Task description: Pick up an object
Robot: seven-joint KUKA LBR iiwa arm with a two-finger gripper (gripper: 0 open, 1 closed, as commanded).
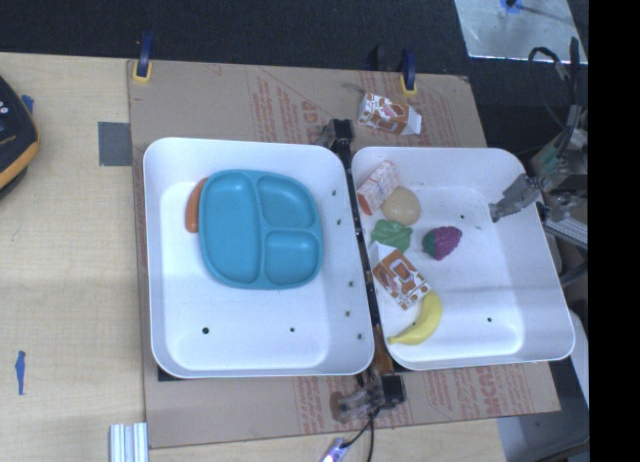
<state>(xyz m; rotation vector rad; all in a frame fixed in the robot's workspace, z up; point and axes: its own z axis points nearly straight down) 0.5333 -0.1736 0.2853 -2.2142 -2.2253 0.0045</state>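
Gripper [512, 200], grip state unreadable, sits at the right white bin's [520, 340] far-right rim; best descend squarely over the purple knobbly toy [441, 241] near bin centre.

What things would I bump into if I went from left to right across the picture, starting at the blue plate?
Blue plate → green toy → purple toy → claw.
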